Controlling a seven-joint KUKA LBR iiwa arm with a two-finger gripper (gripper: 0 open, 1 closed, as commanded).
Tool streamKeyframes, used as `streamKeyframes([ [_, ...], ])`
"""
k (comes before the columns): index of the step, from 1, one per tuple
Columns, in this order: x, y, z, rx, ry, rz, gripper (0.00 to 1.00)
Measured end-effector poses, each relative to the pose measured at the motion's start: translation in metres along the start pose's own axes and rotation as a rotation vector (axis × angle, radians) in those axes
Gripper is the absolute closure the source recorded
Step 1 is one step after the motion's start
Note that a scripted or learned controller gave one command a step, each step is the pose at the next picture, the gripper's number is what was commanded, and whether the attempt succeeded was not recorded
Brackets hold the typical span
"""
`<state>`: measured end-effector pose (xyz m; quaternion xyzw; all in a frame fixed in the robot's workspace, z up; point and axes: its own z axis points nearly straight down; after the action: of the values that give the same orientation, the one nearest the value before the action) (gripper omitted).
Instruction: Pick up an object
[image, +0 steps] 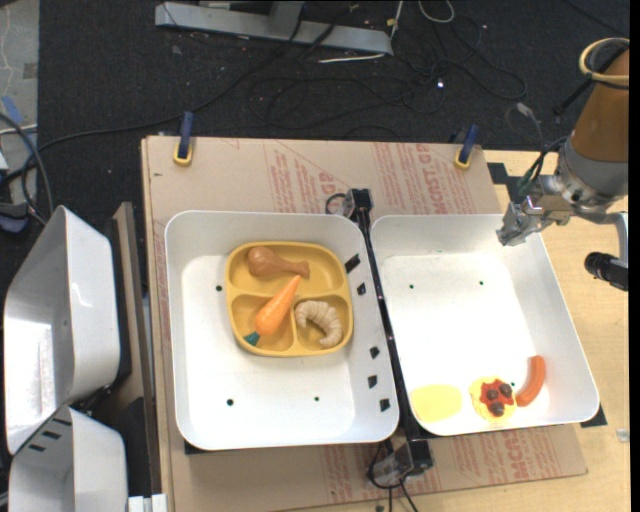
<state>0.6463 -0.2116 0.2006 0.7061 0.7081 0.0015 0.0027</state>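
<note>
Gripper (517, 226): hanging over the far right corner of the right bin (470, 300); finger state cannot be told.

Right bin, near edge: a yellow flat piece (437, 402), a red-and-yellow toy (493, 396) and an orange sausage (531, 380) are lying in a row.

Left bin (200, 380): a yellow divided plate (238, 275) is carrying a drumstick (277, 264), a carrot (277, 308) and a shrimp (321, 321).
</note>
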Motion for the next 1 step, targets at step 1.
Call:
streamKeyframes([
  [1,-0.0001,0.0017,-0.0436,-0.001,-0.001,0.000,1.00],
])
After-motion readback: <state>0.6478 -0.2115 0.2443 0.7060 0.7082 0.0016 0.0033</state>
